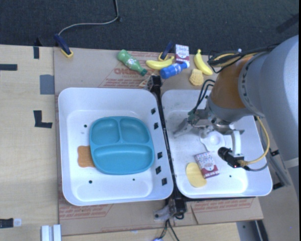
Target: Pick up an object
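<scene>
My gripper (186,125) hangs low over the left part of the right bin (251,185), pointing down and to the left, and I see no object in it. A small red and white box (206,164) lies near the bin's front, below and to the right of the gripper. A yellow round piece (194,176) touches that box on its left. In the left bin (70,104) rests a blue divided plate (122,144), with an orange piece (83,156) tucked under its left edge.
Behind the bins lie a green bottle (130,62), two bananas (159,63) (203,63), a blue bottle (171,70), a small carton (182,51) and a yellow chunk (196,77). The arm's grey body covers the right bin's right side.
</scene>
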You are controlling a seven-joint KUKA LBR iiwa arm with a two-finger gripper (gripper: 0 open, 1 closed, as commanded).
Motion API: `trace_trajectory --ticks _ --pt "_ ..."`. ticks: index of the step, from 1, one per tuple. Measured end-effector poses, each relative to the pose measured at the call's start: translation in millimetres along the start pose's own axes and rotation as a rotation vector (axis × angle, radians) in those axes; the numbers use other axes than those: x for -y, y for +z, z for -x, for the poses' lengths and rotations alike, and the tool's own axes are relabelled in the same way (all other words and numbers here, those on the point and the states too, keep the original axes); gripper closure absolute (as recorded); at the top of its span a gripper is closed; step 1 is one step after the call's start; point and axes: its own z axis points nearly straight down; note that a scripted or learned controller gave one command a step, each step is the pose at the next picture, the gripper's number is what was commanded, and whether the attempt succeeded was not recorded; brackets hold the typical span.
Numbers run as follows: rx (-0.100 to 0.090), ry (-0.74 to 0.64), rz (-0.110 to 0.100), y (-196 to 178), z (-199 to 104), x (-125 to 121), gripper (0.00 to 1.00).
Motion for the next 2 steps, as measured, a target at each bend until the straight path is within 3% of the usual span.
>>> trace_trajectory --ticks 1,2 --pt "-0.001 0.001 -0.005 -41 -1 55 0.00" --pt "-0.001 0.002 -0.002 0 34 56 0.00"
